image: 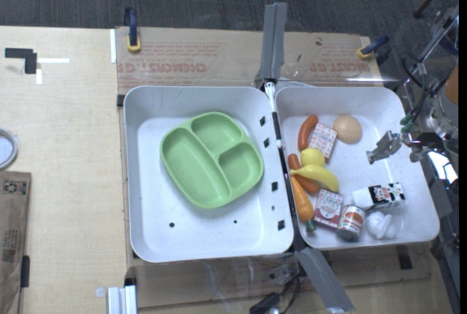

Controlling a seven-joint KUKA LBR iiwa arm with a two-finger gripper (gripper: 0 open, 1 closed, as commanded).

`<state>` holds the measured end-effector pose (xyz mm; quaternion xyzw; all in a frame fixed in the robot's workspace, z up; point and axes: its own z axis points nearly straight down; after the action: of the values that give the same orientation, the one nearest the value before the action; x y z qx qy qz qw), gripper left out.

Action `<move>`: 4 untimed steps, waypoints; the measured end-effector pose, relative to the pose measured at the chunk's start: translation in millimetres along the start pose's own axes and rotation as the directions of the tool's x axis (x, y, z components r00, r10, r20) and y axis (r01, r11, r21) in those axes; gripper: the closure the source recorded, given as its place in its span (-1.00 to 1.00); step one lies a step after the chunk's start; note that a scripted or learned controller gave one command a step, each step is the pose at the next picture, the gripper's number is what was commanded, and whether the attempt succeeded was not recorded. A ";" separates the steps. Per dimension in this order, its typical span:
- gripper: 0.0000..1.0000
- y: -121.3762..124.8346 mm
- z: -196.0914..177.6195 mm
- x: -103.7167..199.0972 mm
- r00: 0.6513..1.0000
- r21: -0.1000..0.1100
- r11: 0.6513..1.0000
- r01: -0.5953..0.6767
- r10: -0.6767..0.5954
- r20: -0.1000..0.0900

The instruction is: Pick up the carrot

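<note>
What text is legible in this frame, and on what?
"CHEMCAST GP", red, upside down and repeated: brown paper sheet behind the white bins.
Recycling symbol: brown cardboard piece at left edge.
Red-and-white snack packets, small can, black-and-white carton: print too small to read.

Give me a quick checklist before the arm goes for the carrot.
1. Carrot in view in the right bin: ok.
2. Pincer over that bin: ok, but it sits near the right side, apart from the carrot.
3. Pincer free of load: ok, nothing between its fingers.
4. Room around the carrot: not ok; the banana lies across its upper end, and a box sits close on its right.
5. Carrot clear of the bin wall: not ok; it lies along the left wall.
</note>
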<state>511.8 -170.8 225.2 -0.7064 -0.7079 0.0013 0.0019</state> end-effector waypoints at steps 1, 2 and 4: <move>-1.00 -12.6 130.5 28.0 0.968 -0.008 0.968 0.249 -0.249 0.003; -1.00 -28.6 129.0 25.3 0.975 -0.018 0.975 0.222 -0.222 0.008; -1.00 11.3 130.4 68.4 0.434 -0.004 0.434 0.901 -0.901 0.008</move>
<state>522.4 -102.3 94.8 -0.2214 -0.9752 -0.0013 -0.0019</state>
